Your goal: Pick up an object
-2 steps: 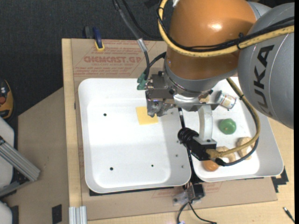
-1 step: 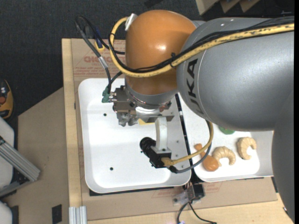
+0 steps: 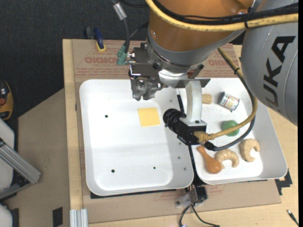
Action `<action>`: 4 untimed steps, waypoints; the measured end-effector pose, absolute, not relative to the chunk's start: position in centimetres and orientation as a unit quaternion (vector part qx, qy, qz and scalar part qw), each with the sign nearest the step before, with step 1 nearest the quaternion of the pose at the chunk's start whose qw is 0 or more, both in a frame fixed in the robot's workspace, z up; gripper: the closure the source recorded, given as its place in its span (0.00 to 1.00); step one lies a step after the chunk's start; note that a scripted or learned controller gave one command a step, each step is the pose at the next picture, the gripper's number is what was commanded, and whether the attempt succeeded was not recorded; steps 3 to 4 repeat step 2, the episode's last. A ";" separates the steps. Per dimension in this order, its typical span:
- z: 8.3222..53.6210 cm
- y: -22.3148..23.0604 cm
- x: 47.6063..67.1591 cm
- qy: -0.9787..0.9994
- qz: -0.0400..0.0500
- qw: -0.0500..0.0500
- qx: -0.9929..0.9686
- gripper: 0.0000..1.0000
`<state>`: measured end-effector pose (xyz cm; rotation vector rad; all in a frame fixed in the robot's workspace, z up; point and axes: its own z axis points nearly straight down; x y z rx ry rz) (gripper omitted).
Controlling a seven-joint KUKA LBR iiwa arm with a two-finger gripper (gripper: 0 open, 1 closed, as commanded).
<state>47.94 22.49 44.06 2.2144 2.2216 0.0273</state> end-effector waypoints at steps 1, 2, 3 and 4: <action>31.5 22.4 47.7 0.707 -0.007 -0.002 0.708 1.00; 49.4 22.4 48.4 0.708 0.010 0.003 0.706 1.00; 49.4 22.4 48.4 0.708 0.010 0.003 0.706 1.00; 49.4 22.4 48.4 0.708 0.010 0.003 0.706 1.00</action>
